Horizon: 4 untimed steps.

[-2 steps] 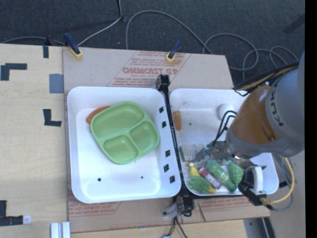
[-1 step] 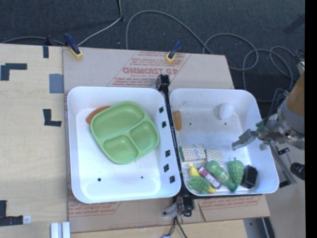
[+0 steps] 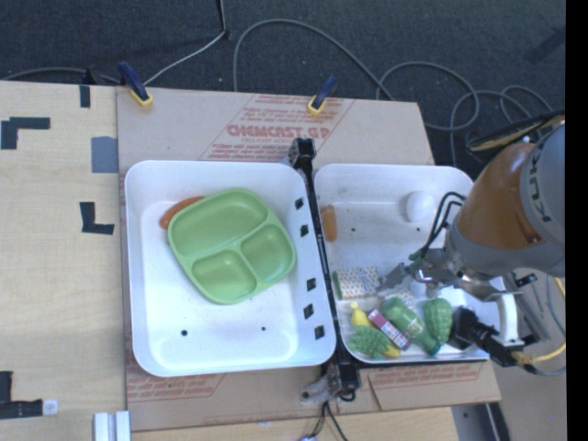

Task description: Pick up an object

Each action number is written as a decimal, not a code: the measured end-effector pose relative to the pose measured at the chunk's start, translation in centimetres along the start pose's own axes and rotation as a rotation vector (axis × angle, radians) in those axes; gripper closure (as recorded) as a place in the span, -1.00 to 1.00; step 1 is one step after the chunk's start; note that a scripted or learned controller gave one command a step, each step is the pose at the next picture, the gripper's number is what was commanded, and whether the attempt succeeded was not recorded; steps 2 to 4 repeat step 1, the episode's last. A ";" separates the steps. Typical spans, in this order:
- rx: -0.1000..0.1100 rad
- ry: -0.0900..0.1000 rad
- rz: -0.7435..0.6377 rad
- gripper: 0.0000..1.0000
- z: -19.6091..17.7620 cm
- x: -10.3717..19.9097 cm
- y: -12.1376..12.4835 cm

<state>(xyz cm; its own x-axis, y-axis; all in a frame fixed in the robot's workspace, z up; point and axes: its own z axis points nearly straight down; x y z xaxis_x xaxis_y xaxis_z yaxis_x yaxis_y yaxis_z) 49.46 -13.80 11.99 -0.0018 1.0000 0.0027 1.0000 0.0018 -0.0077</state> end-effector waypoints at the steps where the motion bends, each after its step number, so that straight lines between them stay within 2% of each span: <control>1: -0.009 -0.006 0.003 -1.00 3.6 1.6 -1.0; 4: -0.009 -0.006 0.003 -1.00 3.6 1.6 -1.0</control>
